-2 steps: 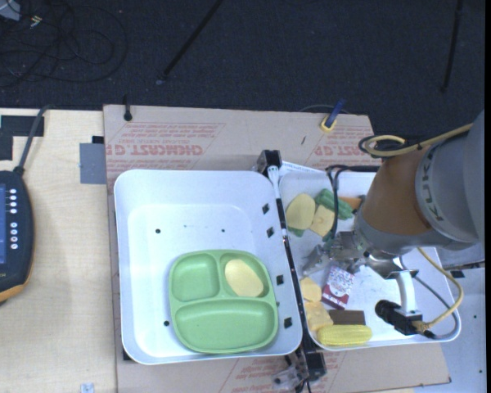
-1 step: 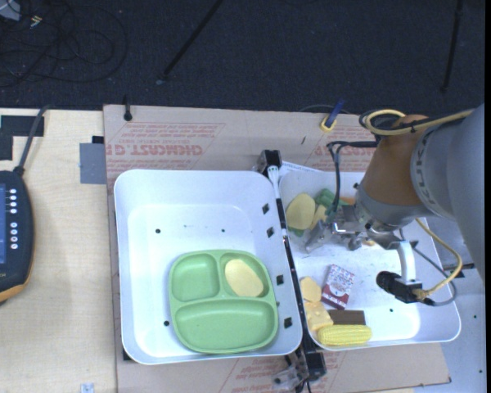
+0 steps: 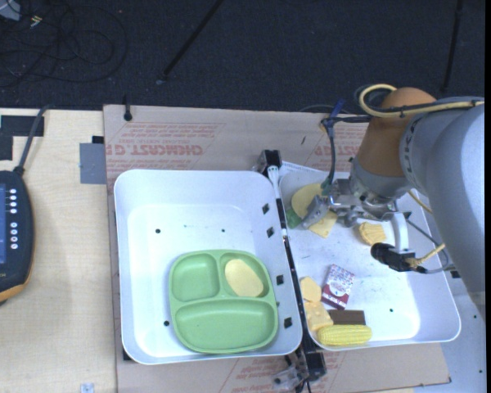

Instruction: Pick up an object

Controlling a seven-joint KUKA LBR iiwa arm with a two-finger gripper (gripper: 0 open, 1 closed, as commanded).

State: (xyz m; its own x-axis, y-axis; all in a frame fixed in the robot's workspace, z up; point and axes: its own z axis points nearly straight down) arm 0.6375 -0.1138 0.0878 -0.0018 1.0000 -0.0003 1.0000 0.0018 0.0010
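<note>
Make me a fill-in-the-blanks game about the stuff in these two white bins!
1. The green plastic divided tray lies in the ____ bin.
2. The pale yellow oval piece in that tray sits in its upper ____ compartment.
3. The yellow toy corn cob lies near the ____ edge of the right white bin.
4. The small red and white packet lies just ____ the corn cob.

Missing words: left; right; bottom; above
</note>
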